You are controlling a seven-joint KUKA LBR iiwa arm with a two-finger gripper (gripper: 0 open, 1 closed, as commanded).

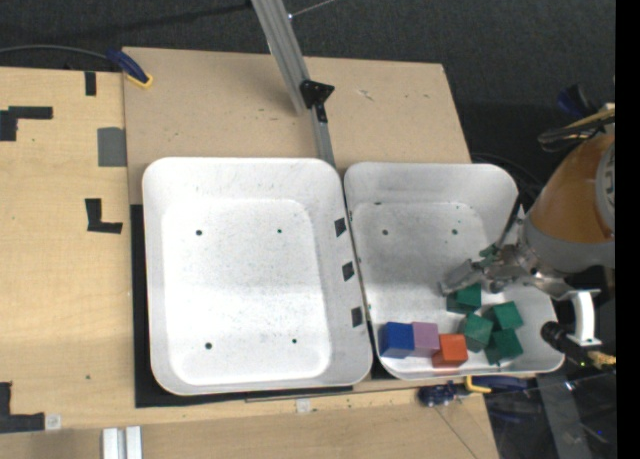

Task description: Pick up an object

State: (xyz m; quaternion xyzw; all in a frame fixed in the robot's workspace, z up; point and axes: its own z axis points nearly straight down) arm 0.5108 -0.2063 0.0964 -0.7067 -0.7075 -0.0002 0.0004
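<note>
The right bin point(420, 187) holds a cluster of small blocks in its near right corner. A blue block point(397, 337), a purple block point(425, 335) and an orange block point(452, 349) lie in a row along the front wall. Several green blocks point(490, 327) lie just right of them, and one green block point(463, 299) sits a bit farther back. My gripper point(474, 274) hangs low over the bin's right side, directly behind that green block and touching or almost touching it. The grey arm with its orange band point(580, 197) comes in from the right.
The left bin point(240, 177) stands beside the right one, sharing a raised divider. A slanted metal rail point(285, 37) crosses the bench behind the bins. Black tape marks sit on the wooden bench at the left.
</note>
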